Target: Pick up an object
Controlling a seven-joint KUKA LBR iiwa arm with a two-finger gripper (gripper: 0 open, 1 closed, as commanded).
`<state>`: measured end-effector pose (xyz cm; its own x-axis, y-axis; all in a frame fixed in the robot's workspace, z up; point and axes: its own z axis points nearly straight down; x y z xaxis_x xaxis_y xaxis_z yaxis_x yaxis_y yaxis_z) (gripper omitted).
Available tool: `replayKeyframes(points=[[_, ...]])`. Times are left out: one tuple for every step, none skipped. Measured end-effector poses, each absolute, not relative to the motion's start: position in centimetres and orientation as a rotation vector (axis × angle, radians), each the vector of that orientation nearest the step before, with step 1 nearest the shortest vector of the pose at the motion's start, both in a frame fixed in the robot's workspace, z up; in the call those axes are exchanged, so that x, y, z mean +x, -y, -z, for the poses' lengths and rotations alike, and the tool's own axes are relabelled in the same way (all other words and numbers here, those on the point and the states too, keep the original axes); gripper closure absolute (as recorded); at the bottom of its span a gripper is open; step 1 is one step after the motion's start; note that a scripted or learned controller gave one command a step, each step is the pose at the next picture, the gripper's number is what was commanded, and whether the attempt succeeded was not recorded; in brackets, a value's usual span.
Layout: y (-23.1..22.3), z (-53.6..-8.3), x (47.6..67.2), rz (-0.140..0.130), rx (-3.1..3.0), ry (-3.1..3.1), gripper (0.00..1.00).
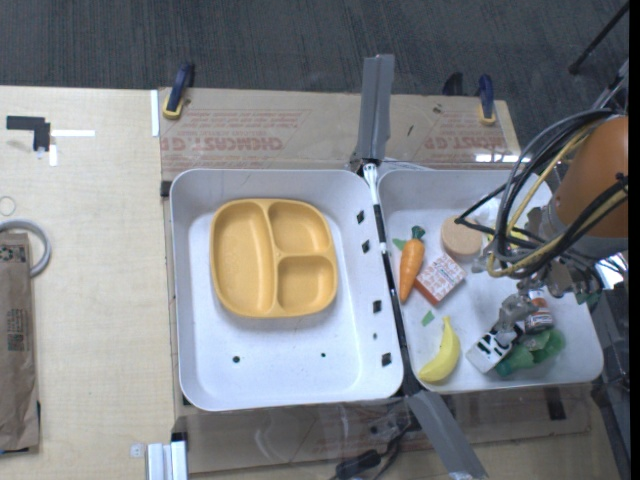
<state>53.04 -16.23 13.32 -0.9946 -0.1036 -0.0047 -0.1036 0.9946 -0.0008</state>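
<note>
In the right bin [570, 368] lie a carrot [410, 266], a small orange-and-white box [439, 278], a round tan disc [462, 241], a banana [443, 352], a green toy [534, 352] and a small white piece with black marks [486, 350]. My gripper [518, 318] hangs low over the bin's front right part, just above the white piece and the green toy. The arm's grey wrist and cables hide the bin's right side.
The left bin [200, 368] holds a yellow divided plate [273, 258]. A raised grey divider [377, 108] runs between the bins. Blue clamps [180, 90] pin cardboard behind them. A brown paper bag [15, 328] lies at the far left.
</note>
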Motion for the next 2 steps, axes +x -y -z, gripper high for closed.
replayKeyframes(points=[[22.1, -18.9, 53.8, 0.001, -0.903, -3.003, 0.0], [22.5, -11.6, 58.4, 0.025, -0.984, -2.962, 0.0]])
